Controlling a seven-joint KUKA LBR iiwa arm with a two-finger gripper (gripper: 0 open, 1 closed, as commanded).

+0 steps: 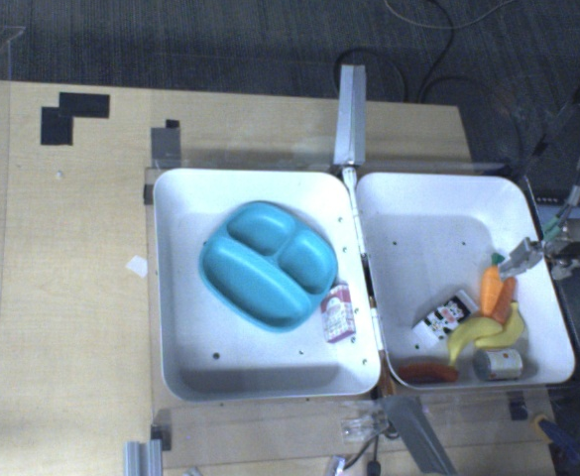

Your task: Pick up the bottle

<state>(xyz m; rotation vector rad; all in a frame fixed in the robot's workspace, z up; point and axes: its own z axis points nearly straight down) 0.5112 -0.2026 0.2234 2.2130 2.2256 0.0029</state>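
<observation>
End effector (523, 257) blurred, arm cropped.

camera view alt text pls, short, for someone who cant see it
A small bottle lies in the left bin beside a blue divided plate. The robot's hand is over the right bin, above a carrot and banana.

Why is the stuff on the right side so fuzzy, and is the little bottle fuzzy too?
In the camera view, the gripper at the right edge looks smeared and soft, so its jaws can't be read; the bottle is a bit soft, its label unreadable; the blue plate shows a pale sheen from overhead light.
</observation>
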